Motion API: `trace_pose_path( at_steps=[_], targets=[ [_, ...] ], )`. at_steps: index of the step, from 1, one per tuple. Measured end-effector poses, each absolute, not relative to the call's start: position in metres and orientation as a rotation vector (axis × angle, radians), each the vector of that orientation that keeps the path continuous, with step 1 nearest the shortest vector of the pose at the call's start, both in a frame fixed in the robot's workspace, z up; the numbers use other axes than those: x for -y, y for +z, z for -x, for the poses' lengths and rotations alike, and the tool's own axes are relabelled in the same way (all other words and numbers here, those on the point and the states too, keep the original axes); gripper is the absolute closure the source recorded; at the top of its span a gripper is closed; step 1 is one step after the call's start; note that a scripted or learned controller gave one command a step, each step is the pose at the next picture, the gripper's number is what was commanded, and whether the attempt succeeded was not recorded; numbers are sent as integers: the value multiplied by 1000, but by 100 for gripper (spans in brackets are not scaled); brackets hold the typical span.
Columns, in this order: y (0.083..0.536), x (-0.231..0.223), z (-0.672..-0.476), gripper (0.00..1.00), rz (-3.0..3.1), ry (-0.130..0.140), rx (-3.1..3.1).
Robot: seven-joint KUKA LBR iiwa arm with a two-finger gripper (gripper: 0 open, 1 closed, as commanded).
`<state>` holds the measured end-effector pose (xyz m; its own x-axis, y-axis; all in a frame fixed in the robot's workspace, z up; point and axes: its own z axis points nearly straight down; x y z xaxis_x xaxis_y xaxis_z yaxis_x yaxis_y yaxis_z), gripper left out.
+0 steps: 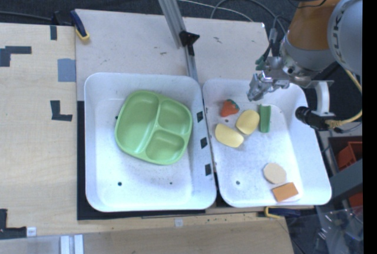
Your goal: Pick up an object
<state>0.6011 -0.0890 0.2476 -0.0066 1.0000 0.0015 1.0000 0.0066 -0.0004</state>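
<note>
Nearest the camera, in the right bin [306, 185], an orange block [285, 192] lies just beside a tan disc [274, 173]. Farther in, two yellow pieces [229, 135] [248, 122] touch each other, with a green stick [264, 118] beside them and a red-orange piece [229, 108] close by. The left bin [97, 147] holds a tilted green divided plate [154, 127]. The gripper [257, 92] hangs above the right bin's far end, holding nothing visible; whether the jaws are wide or narrow cannot be told.
</note>
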Motion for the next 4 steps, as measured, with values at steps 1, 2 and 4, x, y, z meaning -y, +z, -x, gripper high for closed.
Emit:
trace_pose_path(
  at_steps=[1, 2, 4],
  targets=[
    [237, 45, -608, 100, 2214, 2, 2226],
    [228, 1, -618, 100, 2214, 2, 2226],
    [226, -96, -627, 100, 2213, 0, 2228]
  ],
)
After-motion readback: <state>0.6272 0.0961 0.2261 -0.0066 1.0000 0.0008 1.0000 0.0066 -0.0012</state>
